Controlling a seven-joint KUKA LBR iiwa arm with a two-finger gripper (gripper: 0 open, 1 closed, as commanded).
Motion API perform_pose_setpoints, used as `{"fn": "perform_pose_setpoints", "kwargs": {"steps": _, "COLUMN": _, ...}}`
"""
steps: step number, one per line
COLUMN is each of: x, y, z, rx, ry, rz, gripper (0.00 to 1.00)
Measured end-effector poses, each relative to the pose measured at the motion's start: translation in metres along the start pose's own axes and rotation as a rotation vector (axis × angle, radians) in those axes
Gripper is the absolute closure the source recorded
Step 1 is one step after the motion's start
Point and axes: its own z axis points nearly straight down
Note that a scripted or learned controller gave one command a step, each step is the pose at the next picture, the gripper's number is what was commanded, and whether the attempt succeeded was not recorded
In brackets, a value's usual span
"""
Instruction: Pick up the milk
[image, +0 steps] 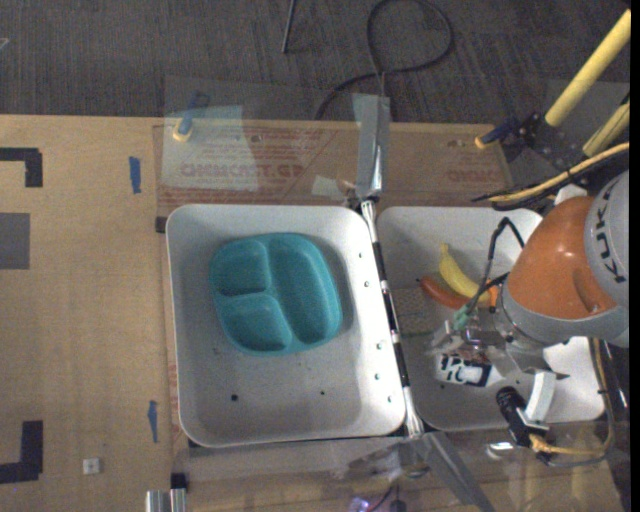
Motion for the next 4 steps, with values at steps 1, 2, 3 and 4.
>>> {"fn": "perform_pose_setpoints", "kwargs": {"steps": 1, "x": -0.002, "y": -0.001, "z": -0.006, "rx": 0.005, "ry": 0.0, "rz": 0.004, "gripper": 1.0}}
{"fn": "perform_pose_setpoints", "kwargs": {"steps": 2, "x": 0.007, "y": -0.007, "z": -0.077, "rx": 0.033, "ry": -0.005, "rz": 0.277, "gripper": 1.0}}
{"fn": "perform_pose_setpoints", "kwargs": {"steps": 3, "x": 0.06, "y": -0.012, "z": -0.077, "rx": 0.033, "ry": -0.008, "rz": 0.425, "gripper": 1.0}}
{"fn": "perform_pose_setpoints", "kwargs": {"steps": 4, "x": 0.001, "y": 0.021, "z": -0.188, "rx": 0.032, "ry": -0.006, "rz": 0.265, "gripper": 1.0}}
